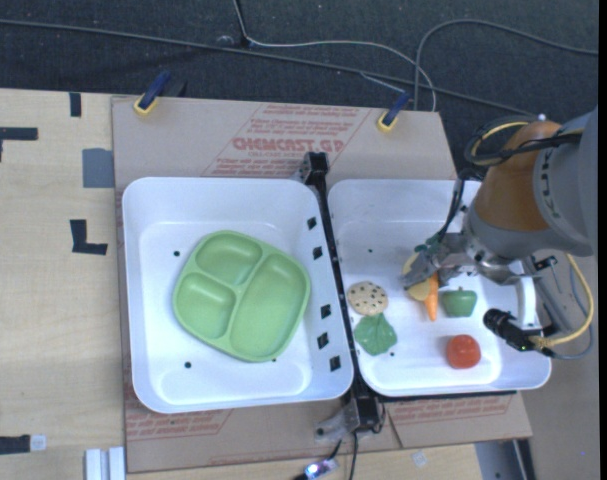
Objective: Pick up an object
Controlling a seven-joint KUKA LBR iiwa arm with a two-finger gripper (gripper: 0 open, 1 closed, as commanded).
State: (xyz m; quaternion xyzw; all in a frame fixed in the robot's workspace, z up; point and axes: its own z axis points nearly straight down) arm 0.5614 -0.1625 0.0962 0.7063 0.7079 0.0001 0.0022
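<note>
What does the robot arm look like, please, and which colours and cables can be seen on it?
The arm is grey and rounded, with an orange band above the wrist. Thin yellowish and dark cables loop around it. The end effector is dark metal.

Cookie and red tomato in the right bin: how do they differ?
The cookie is pale tan, flat and dark-speckled; the red tomato is plain red and rounded. The cookie lies by the divider at the bin's left side, next to the green leafy piece; the tomato sits alone near the front right corner. Both rest on the right bin floor.
</note>
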